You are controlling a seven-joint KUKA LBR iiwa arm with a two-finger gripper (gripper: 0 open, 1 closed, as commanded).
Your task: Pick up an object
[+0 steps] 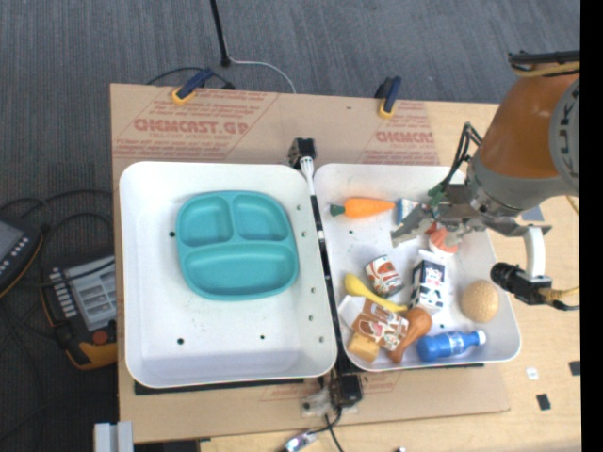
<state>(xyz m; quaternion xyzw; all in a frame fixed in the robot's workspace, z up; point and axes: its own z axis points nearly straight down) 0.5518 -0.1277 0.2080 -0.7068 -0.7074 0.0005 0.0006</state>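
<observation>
Gripper (435,222) over right bin (504,347), finger state impossible to tell. Carrot (369,207) just beside, at 10 o'clock, long axis 3-to-9. Likeliest pick, by judgement.

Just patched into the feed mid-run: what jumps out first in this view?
The teal divided plate lies alone in the left bin. The right bin is crowded: a carrot at the back, a blue bottle and a round bun at the front. The gripper hangs over that bin's back half.
</observation>
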